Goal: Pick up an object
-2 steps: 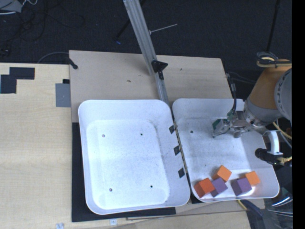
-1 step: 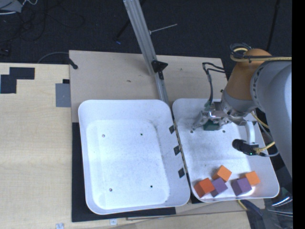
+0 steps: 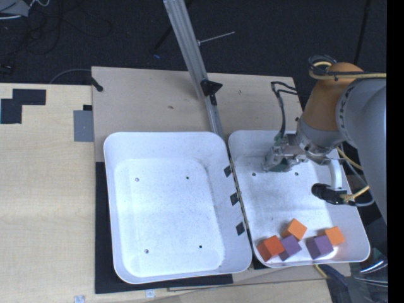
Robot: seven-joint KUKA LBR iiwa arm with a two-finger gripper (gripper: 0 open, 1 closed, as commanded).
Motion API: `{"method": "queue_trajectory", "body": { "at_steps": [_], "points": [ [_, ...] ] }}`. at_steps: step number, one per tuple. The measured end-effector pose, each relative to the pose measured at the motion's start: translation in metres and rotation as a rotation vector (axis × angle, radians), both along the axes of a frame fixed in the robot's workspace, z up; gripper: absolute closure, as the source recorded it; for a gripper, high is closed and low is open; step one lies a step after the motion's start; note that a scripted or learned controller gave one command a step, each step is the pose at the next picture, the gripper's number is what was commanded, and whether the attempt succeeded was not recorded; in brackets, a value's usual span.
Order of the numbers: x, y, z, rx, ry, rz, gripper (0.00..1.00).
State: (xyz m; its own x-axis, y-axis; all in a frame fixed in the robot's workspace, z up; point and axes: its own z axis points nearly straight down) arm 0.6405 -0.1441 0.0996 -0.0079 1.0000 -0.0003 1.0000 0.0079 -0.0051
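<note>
Three orange blocks (image 3: 296,228), two purple blocks (image 3: 319,245), right bin (image 3: 265,201).

Two shallow white bins sit side by side on a pale wooden bench (image 3: 145,100): the left bin (image 3: 126,147) toward nine o'clock, the right bin (image 3: 249,145) toward three o'clock, their inner rims touching. Three small black clips (image 3: 235,198) sit along that shared edge. A grey metal rail (image 3: 189,55) slants from twelve o'clock down to the bins' junction. Black cables (image 3: 38,11) lie on the dark floor at eleven o'clock
</note>
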Motion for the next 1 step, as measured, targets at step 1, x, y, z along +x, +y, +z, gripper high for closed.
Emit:
{"method": "queue_trajectory", "body": {
  "at_steps": [1],
  "points": [
    [0.0072, 0.0741, 0.0959, 0.003, -0.011, -0.002, 1.00]
  ]
}}
